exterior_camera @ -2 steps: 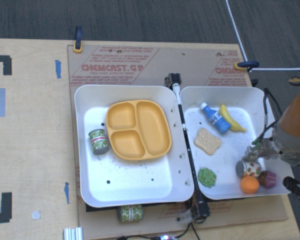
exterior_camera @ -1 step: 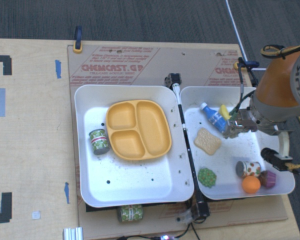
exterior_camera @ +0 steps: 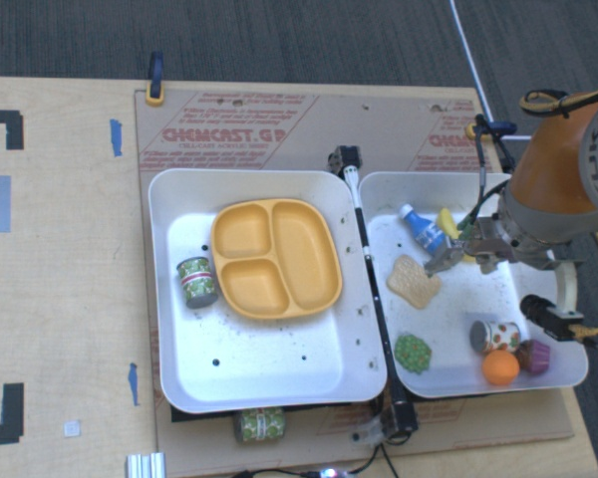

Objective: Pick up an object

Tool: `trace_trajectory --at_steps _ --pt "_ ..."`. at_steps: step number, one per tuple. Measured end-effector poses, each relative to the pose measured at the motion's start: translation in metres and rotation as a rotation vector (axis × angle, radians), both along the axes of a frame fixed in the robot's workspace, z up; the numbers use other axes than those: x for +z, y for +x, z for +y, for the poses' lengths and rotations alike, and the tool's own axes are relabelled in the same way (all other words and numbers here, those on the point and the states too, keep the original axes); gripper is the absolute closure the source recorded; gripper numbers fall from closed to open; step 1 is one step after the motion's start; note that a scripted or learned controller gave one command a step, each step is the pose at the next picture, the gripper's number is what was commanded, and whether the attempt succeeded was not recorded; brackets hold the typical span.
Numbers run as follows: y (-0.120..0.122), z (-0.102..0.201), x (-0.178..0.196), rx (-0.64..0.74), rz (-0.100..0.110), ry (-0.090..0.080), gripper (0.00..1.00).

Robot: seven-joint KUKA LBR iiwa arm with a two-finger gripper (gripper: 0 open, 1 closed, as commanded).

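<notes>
My gripper point(exterior_camera: 465, 253) hangs over the upper middle of the right bin point(exterior_camera: 568, 374), on the grey arm with its orange band coming in from the right. Just left of it lie a blue bottle point(exterior_camera: 422, 227) and a small yellow object point(exterior_camera: 448, 222). A tan cracker-like piece point(exterior_camera: 413, 281) sits a little below and left of the gripper. Lower in the bin are a green lumpy item point(exterior_camera: 412, 353), a small printed can point(exterior_camera: 492, 335), an orange ball point(exterior_camera: 499, 367) and a purple object point(exterior_camera: 535, 357). Nothing shows held in the gripper.
The left bin point(exterior_camera: 179, 366) holds a yellow divided plate point(exterior_camera: 276, 257) and a green can point(exterior_camera: 195, 281) beside it at the left. Another green can point(exterior_camera: 260, 424) lies on the bench below the left bin. A black clamp point(exterior_camera: 346, 159) sits between the bins at the top.
</notes>
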State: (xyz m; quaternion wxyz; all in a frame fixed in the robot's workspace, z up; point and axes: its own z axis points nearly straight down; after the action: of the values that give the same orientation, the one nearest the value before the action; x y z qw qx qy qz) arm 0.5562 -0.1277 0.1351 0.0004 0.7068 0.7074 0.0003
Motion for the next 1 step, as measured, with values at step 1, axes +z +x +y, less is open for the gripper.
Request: trace_trajectory --at_steps 1 --pt "0.0393 0.0357 -0.048 0.001 -0.006 0.0 0.0"
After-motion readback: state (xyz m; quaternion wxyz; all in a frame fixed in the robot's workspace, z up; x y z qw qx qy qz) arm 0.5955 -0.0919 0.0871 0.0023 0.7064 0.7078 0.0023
